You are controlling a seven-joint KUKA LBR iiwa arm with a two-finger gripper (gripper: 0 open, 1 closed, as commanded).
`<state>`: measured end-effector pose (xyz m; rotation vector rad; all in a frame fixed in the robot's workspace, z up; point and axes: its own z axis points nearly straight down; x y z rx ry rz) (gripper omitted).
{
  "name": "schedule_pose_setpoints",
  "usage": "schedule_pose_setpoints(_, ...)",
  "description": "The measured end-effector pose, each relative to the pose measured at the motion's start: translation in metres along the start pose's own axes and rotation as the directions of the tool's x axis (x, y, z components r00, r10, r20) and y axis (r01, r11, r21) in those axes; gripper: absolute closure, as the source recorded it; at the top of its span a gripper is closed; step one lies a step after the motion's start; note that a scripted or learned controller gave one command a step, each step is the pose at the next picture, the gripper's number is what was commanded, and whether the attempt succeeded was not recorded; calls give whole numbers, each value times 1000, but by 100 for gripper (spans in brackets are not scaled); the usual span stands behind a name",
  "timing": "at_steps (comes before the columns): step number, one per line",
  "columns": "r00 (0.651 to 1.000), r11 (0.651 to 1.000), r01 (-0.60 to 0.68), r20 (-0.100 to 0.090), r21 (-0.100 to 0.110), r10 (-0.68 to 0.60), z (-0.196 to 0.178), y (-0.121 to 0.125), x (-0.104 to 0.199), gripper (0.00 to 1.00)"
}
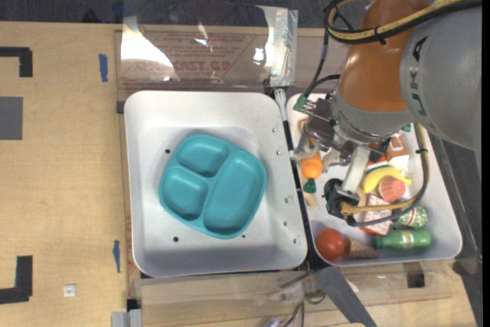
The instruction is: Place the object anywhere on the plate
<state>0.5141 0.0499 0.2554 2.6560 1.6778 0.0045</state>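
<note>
The tool (330,152) sits among the toys (380,181); wide or narrow, nobody can tell. It should grip one toy tight, then lift toward the blue plate (213,185).

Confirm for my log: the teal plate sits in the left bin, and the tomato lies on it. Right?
No. The camera view shows the plate in the left bin, but the tomato lies in the right bin, not on the plate.
</note>
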Motion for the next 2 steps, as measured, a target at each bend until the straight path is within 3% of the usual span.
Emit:
schedule_pose_setpoints(1,987,987,162,4,9,-162,41,-27,60,100)
schedule_pose_setpoints(2,987,987,161,3,7,-161,40,-26,60,0)
